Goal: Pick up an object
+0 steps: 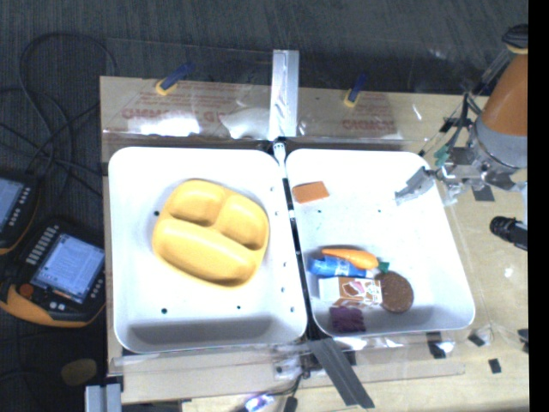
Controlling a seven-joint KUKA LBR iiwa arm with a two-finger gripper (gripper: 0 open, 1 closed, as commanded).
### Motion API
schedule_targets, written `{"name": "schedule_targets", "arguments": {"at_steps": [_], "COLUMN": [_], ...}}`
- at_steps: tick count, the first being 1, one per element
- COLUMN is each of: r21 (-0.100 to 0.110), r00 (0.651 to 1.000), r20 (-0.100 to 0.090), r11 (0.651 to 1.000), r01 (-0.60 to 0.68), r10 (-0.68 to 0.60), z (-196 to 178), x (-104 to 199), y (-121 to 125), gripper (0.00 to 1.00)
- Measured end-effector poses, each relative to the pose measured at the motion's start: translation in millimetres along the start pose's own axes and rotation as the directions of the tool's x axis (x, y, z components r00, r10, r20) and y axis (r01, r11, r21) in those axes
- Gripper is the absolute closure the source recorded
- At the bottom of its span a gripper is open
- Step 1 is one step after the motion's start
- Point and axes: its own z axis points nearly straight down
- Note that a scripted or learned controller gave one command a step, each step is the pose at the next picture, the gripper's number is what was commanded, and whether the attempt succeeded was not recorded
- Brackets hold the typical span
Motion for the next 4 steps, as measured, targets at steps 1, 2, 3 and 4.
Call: {"name": "schedule_targets", "arguments": {"at_steps": [1,2,3,4], "r21": [0.003,-0.009,-0.011,-0.013], "r00": [0.999,0.968,0.951,0.951], "r20": [0.0,0.007,0.006,0.005], "r11": [0.999,0.968,0.951,0.951], "r01": [-0.051,0.252,0.31,0.309], "r10": [0.051,-0.252,-0.31,-0.309], "z": [107.8,128.9,129.0,120.8], "x": [81.2,87.0,82.3,82.0], "y": [-79.0,-41.9,4.4,5.3], "gripper": [0.0,0.0,0.0,1.0]}}
